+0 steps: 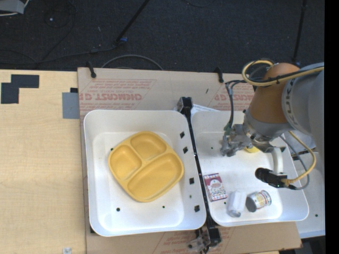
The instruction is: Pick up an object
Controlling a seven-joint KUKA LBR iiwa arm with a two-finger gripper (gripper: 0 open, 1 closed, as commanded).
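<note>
Jaws [229, 148] hang low inside right bin [212, 216], above small can [258, 200].

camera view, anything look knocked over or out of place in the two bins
Only small things. In the right bin, a small can and a white cylinder lie on their sides near the front, beside a flat card packet. The yellow divided tray sits askew in the left bin. The end effector hovers over the right bin.

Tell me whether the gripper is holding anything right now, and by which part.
It cannot be told. The gripper sits low in the right bin, and nothing is visibly held by it.
</note>
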